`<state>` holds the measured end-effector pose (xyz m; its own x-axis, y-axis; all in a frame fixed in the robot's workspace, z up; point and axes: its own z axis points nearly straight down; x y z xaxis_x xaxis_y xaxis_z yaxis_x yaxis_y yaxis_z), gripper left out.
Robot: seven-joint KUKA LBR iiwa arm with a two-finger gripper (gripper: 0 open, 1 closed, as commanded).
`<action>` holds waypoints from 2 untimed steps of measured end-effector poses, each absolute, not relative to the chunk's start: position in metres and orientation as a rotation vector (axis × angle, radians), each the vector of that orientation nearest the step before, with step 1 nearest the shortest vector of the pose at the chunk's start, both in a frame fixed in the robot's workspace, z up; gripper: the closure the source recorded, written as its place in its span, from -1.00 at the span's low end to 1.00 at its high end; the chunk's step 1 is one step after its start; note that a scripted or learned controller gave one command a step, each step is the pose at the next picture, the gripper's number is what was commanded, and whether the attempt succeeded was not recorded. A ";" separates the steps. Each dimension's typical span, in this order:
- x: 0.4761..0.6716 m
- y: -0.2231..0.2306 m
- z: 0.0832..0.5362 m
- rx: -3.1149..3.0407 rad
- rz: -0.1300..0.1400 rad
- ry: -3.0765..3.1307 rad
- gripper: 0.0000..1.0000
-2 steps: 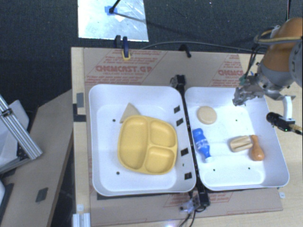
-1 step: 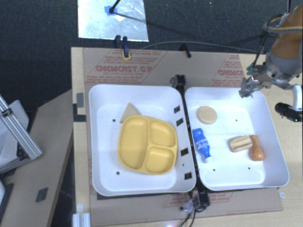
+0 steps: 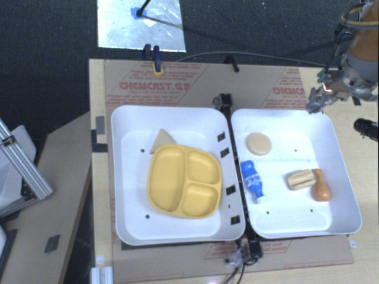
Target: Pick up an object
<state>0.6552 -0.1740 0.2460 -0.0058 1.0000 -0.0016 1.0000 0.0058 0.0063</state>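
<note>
The claw (image 3: pixel 315 101) hangs over the far right corner of the right bin (image 3: pixel 340 176); whether it is spread or pressed together cannot be told. Nearest it in that bin lies a round beige disc (image 3: pixel 259 143), then a tan wooden block (image 3: pixel 300 179) touching an orange pear-shaped piece (image 3: pixel 321 187), and a blue bottle (image 3: pixel 251 180) by the dividing wall. Farthest from the claw, the left bin (image 3: pixel 127 176) holds a yellow compartment tray (image 3: pixel 184 181) over a tan wedge (image 3: pixel 161 139)
</note>
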 end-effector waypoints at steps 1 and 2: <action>0.639 -0.122 0.234 2.214 0.001 2.231 1.00; 0.621 -0.075 0.243 2.213 0.002 2.229 1.00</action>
